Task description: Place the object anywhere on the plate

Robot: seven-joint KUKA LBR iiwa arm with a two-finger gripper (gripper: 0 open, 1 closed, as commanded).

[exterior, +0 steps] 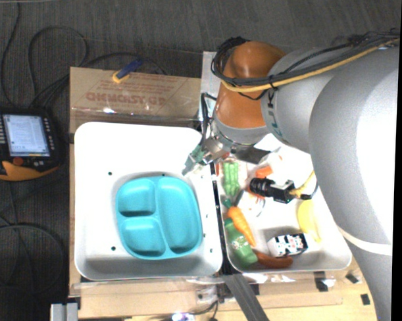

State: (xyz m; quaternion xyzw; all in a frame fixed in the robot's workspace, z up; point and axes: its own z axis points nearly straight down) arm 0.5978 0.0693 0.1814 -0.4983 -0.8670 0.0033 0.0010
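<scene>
Dark carpet (33, 52) lies around two white bins. A blue plate (158, 214) sits in the left bin (96, 140). Toy food lies in the right bin (336, 257): a carrot (240, 225), a banana (308, 219) and a green veggie (231, 177). None of it is on the plate yet.

The tool (196, 158) hangs over the wall between the bins, just above the plate's top corner. I cannot tell if it is apart, together, or has a toy. To do this well, it should go over the middle of the plate, come down low, then let go gently.

Robotics lab, teach pendant (22, 140), floor cables (34, 45), bench bins (96, 146)
</scene>
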